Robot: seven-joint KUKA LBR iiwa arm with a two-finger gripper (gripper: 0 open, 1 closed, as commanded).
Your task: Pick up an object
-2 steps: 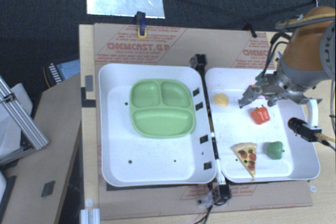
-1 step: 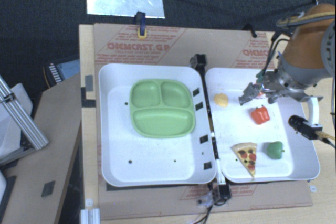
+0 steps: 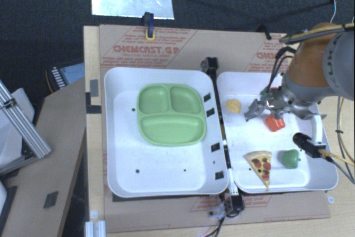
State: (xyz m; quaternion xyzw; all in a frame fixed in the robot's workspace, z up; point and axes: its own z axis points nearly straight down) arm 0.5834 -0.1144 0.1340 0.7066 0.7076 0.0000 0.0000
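The gripper [image 3: 265,108] hangs low over the right bin [image 3: 244,83], its jaws apparently apart, though the view is too coarse to be sure. The red object [image 3: 275,122] lies in the bin just beside the fingertips, to their lower right, not between them

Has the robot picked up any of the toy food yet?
Not yet. The gripper is low in the right bin, next to the red toy; a grasp isn't visible. The yellow piece, pizza slice and green toy lie untouched. Grabbing and lifting remain.
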